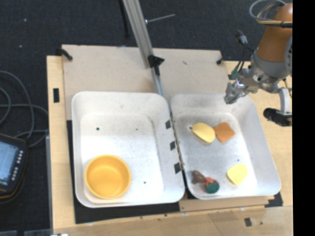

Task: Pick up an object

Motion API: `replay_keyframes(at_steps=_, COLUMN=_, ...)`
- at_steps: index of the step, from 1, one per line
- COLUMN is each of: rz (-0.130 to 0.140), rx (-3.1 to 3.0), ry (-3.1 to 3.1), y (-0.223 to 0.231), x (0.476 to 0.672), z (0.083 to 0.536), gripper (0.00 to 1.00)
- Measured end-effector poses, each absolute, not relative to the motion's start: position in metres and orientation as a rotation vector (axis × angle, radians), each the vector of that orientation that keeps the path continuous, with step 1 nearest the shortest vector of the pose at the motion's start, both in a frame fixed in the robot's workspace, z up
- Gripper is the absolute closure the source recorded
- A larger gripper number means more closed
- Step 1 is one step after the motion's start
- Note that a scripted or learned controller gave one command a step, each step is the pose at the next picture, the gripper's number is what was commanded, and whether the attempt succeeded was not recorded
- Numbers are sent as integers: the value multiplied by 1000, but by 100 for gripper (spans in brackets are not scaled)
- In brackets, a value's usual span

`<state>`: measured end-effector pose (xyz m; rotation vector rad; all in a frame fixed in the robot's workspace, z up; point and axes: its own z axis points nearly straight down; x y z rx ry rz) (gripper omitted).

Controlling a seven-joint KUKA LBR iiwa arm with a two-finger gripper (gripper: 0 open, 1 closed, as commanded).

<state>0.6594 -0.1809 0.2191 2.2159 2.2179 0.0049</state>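
While the grey KUKA arm with its orange band [273, 36] leans in from the right side of the bench, its two-finger gripper [232, 96] hangs above the far rim of the right-hand shallow white bin [258, 132], with nothing between its fingers; whether those fingers are spread or pressed together cannot be told from this slanted overhead view. That bin serves as the landmark for what follows. Inside it, toward its far half, a pale yellow rounded soft-looking piece [203, 132] lies touching a flat orange wedge-shaped piece [224, 132], the orange one on the arm's side. Near its front right corner sits a second pale yellow lump [237, 173]. At its front left, a small brown figure [198, 177] lies against a little green and red ball-like toy [211, 186]. Any of these could serve as the object to pick up, and all rest loose on the bin floor, presumably scattered so that a programmed grasp has several targets. The gripper stands nearest the yellow and orange pair, which seem the likeliest goal; their contact may hinder a clean pinch. Left of the landmark bin, the second white bin [123, 107] holds a round yellow plastic bowl [108, 176] at its front left. A slanted aluminium pole [140, 28] rises behind the seam between the bins.
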Motion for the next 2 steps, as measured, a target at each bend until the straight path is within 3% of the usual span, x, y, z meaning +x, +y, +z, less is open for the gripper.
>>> replay_keyframes(at_steps=1, rz=5, rx=2214, ry=2220, y=-182, x=661, z=265, gripper=100)
replay_keyframes(at_steps=2, rz=2, rx=2214, ry=2228, y=-126, x=654, z=270, gripper=100)
